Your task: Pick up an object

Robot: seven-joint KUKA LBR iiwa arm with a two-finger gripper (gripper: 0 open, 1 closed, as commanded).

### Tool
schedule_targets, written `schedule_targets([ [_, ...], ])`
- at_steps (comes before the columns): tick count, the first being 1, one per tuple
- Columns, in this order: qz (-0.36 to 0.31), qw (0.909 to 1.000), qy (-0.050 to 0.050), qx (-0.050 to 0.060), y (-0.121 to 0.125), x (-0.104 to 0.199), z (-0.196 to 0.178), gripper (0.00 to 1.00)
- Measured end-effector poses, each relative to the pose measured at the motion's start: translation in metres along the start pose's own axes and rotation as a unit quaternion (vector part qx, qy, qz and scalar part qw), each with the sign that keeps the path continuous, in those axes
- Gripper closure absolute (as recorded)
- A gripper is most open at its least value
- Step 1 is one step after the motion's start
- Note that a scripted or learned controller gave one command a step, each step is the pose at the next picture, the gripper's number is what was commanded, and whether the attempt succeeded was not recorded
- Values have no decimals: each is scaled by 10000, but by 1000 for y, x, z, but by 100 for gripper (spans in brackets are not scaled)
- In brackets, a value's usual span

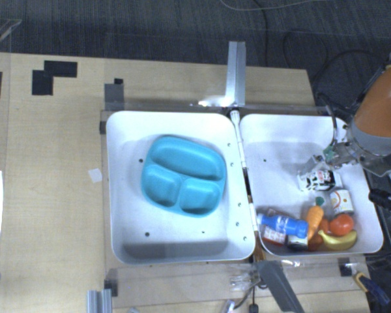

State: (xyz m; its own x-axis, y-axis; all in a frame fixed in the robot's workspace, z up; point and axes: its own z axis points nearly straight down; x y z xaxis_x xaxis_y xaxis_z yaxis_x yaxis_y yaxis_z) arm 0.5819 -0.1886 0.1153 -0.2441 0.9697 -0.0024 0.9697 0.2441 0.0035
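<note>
White plastic makes the two shallow bins on the bench, and I take the blue tray (182, 183) as the landmark: it is one tray with three compartments, and it lies in the middle of the left bin (120, 240). To the right of the tray, past the divider between the bins, is the right bin (274, 135), and all the small objects are in its near part. I count one blue can (283, 227) lying on its side closest to the tray, one orange carrot (314, 218) just beside it, one red tomato (341, 225), one yellow banana (335, 241) along the near wall, and one small white cup (341, 201). Further from the tray, the gripper (318, 175) is low over the right bin; its fingers look spread, with nothing between them. One grey and orange arm (378, 116) comes from the right.
</note>
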Motion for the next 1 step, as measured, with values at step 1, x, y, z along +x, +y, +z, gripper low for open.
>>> schedule_targets([
  [1, 207, 9996, -95, -154, -29, 23, 19, 0],
])
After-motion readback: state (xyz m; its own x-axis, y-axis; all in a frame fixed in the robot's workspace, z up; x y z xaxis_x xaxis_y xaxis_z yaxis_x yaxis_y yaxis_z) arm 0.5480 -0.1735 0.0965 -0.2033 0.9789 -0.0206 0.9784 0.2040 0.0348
